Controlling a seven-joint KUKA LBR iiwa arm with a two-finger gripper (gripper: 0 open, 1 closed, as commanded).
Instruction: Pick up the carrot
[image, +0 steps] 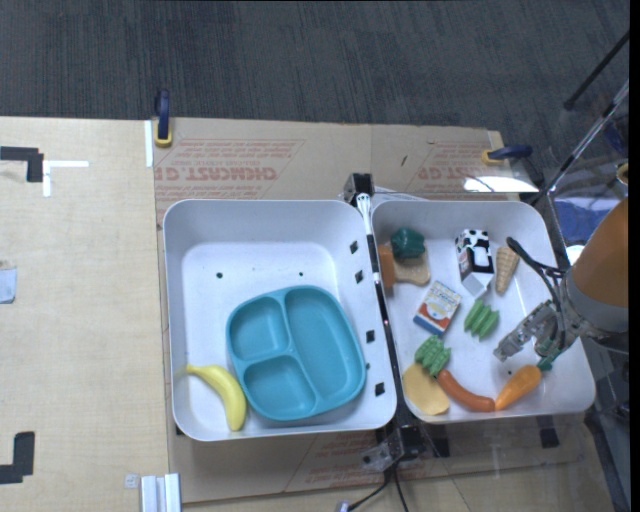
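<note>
A: Status on the carrot (517, 386) pick?

B: Not done. Carrot lay flat on the floor of the right bin (575, 400), near-right corner, green top pointing up-right, tip toward the sausage (466, 391).

A: Gripper?

B: Gripper (527, 337) sat low in the right bin, just far-side of the carrot's leafy end, close to it or touching, couldn't separate them at that angle. Nothing was visibly between the fingers. Whether the jaws were spread or closed, I couldn't tell; the metal blurred together.

A: So approach stage.

B: My read, yes. The arm (608, 270) had reached in from the right, but the carrot wasn't lifted. Grasp and lift were both left.

A: Clutter?

B: Sausage lay just left of the carrot, ends nearly touching. Yellow slice (424, 392) and a green vegetable (433, 355) further left. Green beans (481, 318), small box (438, 307), cone (506, 267) and a black-and-white carton (473, 253) sat toward the far side, apart from the carrot.

A: Left bin?

B: Left bin (200, 240) had a blue divided plate (296, 352) and a banana (224, 392). Irrelevant to the pick.

A: Risk?

B: Judgement only: the carrot was close to the bin's near wall, so finger room looked tight.
</note>
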